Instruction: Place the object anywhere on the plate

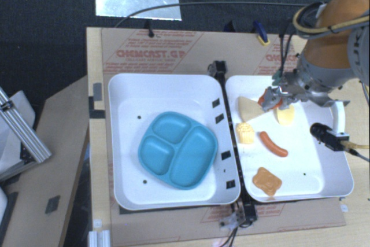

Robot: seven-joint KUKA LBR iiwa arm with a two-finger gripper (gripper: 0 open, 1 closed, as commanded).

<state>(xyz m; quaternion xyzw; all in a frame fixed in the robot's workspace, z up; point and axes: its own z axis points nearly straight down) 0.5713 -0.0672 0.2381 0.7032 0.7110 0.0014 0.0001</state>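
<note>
Tabletop (pixel 144 49): we see brown board under two white bins.
Left bin (pixel 124 124): blue plate (pixel 178 149).
Gripper (pixel 276 98): over right bin (pixel 306 173); fingers' state we cannot tell.

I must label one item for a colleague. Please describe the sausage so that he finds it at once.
Look in the right bin. The sausage lies near its middle, between the yellow corn and the brown piece. It alone is long, thin and orange-red.
</note>
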